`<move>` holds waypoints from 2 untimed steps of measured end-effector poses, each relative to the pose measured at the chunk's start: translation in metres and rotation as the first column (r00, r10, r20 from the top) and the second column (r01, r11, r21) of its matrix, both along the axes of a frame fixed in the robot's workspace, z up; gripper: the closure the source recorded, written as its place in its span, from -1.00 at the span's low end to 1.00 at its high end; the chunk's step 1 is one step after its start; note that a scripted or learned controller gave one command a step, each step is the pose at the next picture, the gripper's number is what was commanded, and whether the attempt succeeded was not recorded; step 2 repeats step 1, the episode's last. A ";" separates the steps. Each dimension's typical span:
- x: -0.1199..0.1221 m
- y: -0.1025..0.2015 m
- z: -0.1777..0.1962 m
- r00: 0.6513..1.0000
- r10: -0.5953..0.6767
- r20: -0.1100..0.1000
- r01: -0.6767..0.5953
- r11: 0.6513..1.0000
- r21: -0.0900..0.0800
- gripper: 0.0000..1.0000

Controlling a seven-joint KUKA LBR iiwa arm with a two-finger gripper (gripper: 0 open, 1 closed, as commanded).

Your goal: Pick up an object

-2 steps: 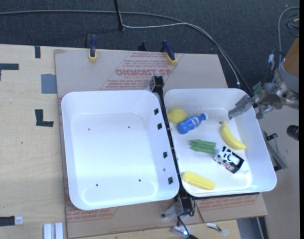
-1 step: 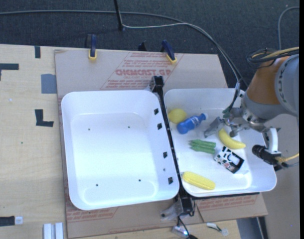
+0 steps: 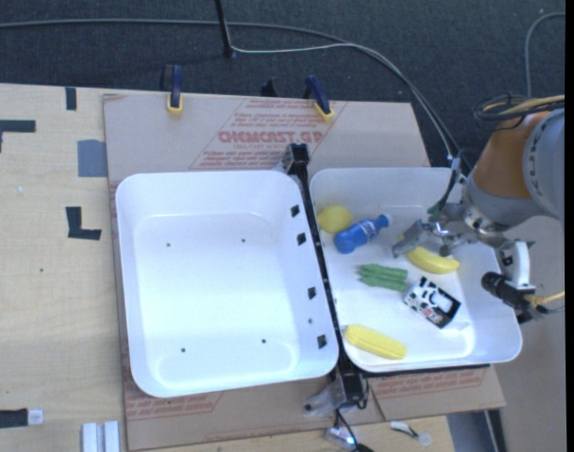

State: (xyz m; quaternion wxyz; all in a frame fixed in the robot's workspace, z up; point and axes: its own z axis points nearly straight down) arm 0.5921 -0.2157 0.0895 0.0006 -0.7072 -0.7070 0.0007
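White plastic bins, two, shallow, set side by side on a brown cardboard sheet (image 3: 268, 139) over the wooden counter (image 3: 42, 252).

Camera view, from above at a slant:

Left bin (image 3: 136, 205): no contents.

Right bin (image 3: 494, 347): six items.
- Yellow ball (image 3: 333, 218), near the dividing wall.
- Blue bottle (image 3: 360, 234), lying on its side just beside the ball.
- Green bean pods (image 3: 382, 276), mid-bin.
- Yellow banana-shaped piece (image 3: 435, 261), lying under the gripper (image 3: 421, 238).
- Black-and-white packet (image 3: 431, 301), tilted, below the banana piece.
- Yellow corn cob (image 3: 374, 342), near the front wall.

Arm: grey with orange band (image 3: 502, 163), reaching in from the right. Gripper low over the right bin, between bottle and banana piece; whether it stands wide or narrow cannot be told.

Two blue-and-yellow clamps (image 3: 175, 90) pin the cardboard's far edge.
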 end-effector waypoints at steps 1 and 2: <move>0.062 -0.008 -0.005 1.000 0.002 0.003 -0.002 1.000 -0.001 -1.00; 0.062 -0.008 -0.005 1.000 0.002 0.003 -0.002 1.000 -0.001 -1.00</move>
